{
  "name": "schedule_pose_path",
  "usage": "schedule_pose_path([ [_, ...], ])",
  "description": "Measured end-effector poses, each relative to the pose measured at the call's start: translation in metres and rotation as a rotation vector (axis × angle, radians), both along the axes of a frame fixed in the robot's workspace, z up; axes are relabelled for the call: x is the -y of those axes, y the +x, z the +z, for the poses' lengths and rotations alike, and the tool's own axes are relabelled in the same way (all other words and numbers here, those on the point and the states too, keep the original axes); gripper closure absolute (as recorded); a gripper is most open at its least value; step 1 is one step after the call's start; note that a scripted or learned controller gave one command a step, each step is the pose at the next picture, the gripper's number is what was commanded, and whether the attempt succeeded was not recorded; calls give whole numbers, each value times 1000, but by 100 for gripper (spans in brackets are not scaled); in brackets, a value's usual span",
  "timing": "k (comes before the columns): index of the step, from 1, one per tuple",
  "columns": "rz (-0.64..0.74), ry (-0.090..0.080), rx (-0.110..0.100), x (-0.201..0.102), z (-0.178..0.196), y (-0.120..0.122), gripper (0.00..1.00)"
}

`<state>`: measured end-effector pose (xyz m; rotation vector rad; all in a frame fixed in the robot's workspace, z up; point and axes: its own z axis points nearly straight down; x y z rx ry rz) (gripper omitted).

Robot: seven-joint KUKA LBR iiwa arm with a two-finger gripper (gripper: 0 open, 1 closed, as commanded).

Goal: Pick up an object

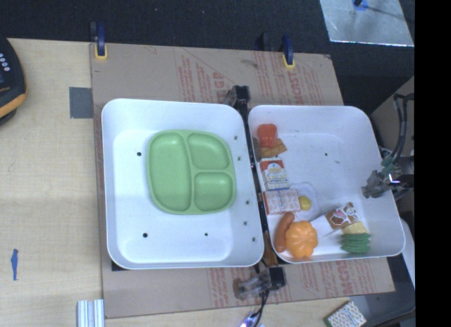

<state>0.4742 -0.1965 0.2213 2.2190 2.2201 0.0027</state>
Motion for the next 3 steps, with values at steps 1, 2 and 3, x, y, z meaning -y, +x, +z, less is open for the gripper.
schedule_pose_path([
  [1,13,2,-5,-59,-37,60,100],
  [2,5,0,-6,-54,-36,57,0],
  [3,11,0,-2,-95,-67,134,0],
])
